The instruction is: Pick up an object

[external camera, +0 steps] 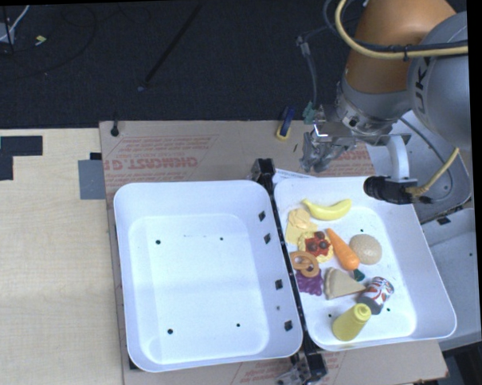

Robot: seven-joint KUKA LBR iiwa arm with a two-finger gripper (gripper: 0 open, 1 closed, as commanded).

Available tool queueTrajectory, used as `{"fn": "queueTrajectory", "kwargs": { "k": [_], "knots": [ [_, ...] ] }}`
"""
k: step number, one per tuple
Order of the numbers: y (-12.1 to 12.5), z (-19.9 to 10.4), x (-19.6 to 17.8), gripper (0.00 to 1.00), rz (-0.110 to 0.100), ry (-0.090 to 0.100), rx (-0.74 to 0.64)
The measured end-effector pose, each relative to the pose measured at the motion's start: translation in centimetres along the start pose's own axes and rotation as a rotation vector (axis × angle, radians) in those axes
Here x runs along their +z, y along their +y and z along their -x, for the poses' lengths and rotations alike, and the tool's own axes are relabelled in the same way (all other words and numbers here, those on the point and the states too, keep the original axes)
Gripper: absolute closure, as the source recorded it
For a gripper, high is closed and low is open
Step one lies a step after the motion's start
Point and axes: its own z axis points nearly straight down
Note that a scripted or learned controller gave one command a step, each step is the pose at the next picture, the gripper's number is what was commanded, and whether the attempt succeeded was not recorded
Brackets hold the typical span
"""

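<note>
Camera view, our count: right bin contents — banana, carrot, beige ball, wedge, purple grapes, yellow cup, small can. Gripper hangs above that bin's far edge; we cannot tell its opening. Left bin alongside.

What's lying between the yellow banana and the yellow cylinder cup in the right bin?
In the camera view, the orange carrot lies between the yellow banana and the yellow cylinder cup, with a tan wedge-shaped piece just below the carrot.
</note>
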Motion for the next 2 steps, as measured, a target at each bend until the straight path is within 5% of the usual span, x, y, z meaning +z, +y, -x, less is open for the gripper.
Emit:
{"fn": "queueTrajectory", "kwargs": {
  "k": [1,2],
  "knots": [
    [-4.4,-0.2,-2.1,1.0,-0.018,-0.001,0.008],
    [-8.9,-5.7,-22.5,1.0,0.0,0.0,0.003]
  ]
}}
